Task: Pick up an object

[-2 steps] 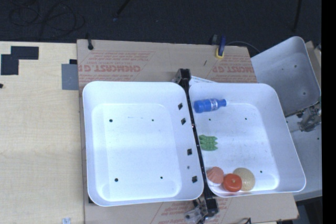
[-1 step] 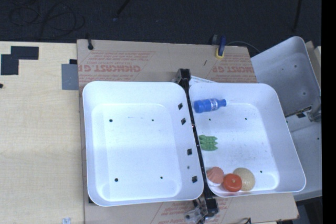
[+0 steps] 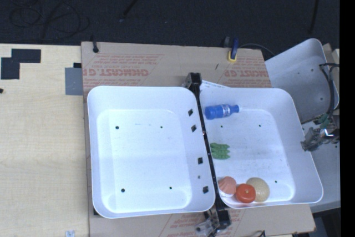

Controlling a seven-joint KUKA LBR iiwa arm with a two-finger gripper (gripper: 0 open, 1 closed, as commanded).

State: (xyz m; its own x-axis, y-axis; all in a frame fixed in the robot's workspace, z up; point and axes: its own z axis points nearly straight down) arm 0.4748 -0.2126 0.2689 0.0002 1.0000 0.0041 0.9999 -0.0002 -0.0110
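Note:
The right bin (image 3: 288,119) holds several small objects. A blue bottle (image 3: 221,111) lies on its side near the bin's far left corner. A small green object (image 3: 219,151) rests by the left wall. At the near edge sit a pink disc (image 3: 227,184), a red round piece (image 3: 245,193) and a tan round piece (image 3: 258,188), all touching one another. My gripper (image 3: 316,139) hangs outside the right bin's right rim, apart from every object, with nothing seen in it. The grey arm (image 3: 308,66) rises behind it at the right.
The left bin (image 3: 100,119) stands beside the right one, with a black divider strip (image 3: 202,141) between them. Both rest on a cardboard sheet (image 3: 138,66) on the wooden bench. A yellow and blue clamp (image 3: 233,51) stands at the cardboard's far edge.

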